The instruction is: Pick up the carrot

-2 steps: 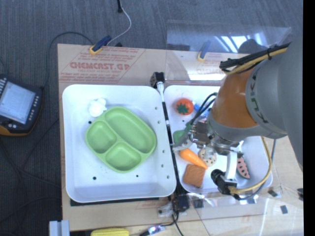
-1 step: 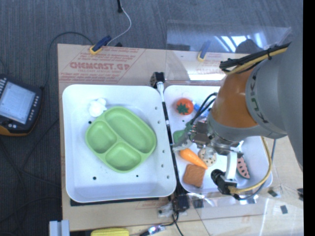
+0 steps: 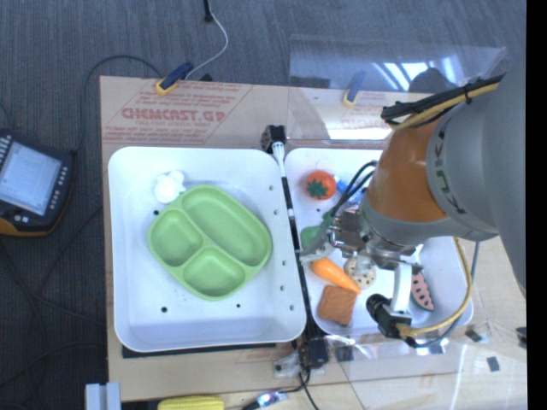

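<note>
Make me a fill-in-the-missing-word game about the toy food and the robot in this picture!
1. The green plate with three sections lies in the ____ bin.
2. The carrot lies in the ____ bin, beside the gripper.
3. The round toy near the top of the right bin is a ____.
4. The arm's band above the wrist is coloured ____.

Missing words: left; right; tomato; orange
</note>
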You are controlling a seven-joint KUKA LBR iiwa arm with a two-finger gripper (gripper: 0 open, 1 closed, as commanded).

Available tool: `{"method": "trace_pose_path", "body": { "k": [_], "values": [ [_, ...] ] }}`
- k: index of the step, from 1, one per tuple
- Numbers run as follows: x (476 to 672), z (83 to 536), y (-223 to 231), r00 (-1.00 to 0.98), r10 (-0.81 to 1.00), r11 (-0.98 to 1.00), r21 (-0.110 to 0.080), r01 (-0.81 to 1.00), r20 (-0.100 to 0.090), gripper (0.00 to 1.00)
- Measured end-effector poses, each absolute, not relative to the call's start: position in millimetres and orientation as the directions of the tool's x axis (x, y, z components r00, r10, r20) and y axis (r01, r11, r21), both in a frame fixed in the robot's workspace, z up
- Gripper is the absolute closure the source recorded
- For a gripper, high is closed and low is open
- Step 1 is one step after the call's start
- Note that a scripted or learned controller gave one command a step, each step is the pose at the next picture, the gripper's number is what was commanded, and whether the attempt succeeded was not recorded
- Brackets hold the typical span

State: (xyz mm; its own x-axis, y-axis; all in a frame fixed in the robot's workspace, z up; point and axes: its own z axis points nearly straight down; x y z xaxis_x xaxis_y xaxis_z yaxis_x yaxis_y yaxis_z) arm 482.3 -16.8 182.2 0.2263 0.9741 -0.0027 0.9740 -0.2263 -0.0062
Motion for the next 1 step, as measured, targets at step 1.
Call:
{"method": "trace_pose_path", "body": {
  "k": [1],
  "values": [
    [482.3, 182.2, -16.8, 0.226, 0.974, -0.226, -0.006, 0.974, -0.003, 0.00]
  ]
}}
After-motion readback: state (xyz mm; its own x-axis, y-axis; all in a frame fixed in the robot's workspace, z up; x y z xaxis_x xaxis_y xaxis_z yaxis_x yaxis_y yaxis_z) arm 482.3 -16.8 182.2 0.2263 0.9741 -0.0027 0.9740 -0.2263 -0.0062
